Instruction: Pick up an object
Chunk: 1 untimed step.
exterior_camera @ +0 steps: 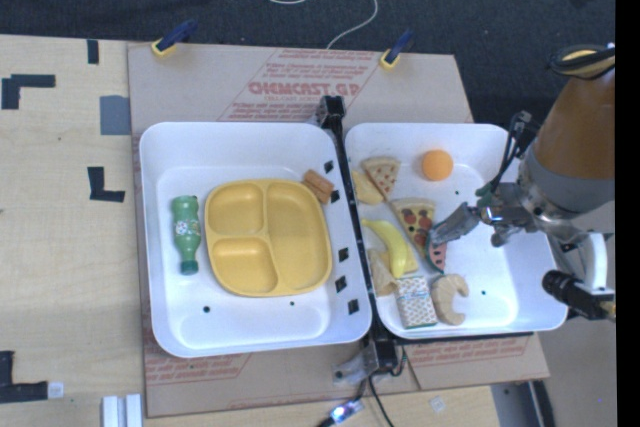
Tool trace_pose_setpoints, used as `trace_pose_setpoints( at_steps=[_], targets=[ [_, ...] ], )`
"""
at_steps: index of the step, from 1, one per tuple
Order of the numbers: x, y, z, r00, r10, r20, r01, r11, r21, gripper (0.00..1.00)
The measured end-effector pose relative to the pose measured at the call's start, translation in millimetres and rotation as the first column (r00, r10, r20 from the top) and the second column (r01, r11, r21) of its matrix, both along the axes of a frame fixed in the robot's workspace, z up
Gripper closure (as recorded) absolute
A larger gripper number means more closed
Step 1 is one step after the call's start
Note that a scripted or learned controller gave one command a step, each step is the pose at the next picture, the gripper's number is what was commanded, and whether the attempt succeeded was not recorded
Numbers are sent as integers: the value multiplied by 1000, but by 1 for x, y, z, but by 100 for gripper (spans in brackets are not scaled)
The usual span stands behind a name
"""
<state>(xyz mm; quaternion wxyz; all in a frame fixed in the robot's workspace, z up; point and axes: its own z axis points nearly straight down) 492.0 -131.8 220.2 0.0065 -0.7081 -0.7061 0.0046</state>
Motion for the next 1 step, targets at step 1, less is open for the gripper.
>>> trace_pose_setpoints(
  at_steps=[1],
  targets=[
    [3, 0, 7, 1000, 4, 14, -4, 1000, -2, 0]
  ],
)
